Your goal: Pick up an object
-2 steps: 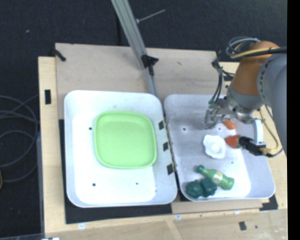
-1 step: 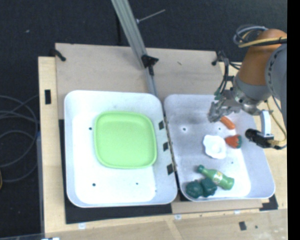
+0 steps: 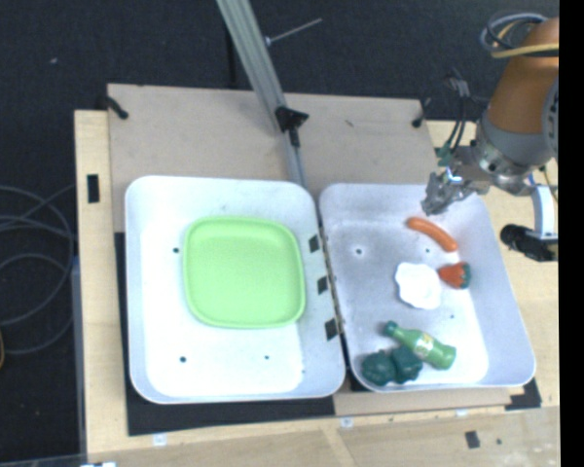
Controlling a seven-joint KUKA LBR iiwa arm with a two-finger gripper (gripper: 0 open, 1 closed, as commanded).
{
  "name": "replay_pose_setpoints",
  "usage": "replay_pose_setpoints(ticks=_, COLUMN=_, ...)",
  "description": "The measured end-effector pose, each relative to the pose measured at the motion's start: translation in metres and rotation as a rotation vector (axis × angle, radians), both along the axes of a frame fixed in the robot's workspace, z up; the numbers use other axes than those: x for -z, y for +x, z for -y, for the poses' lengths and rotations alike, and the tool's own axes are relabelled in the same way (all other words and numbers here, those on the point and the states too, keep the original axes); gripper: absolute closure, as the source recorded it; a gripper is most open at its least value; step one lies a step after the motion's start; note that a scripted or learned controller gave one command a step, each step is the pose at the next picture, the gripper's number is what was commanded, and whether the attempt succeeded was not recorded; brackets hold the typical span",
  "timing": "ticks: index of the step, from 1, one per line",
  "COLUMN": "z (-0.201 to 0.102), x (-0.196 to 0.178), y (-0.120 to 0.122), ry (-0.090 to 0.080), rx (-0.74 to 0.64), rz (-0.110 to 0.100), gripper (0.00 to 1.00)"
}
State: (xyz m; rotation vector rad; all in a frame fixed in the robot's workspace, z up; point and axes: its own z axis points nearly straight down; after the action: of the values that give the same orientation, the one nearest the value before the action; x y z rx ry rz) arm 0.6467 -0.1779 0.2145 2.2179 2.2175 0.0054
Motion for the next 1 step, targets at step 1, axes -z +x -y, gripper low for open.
replay_pose_setpoints(ticks=1, z=0.0085, x=-0.0531, y=-0.0057, ry=0.0, rx=0.0, rz=-0.001, gripper=1.0)
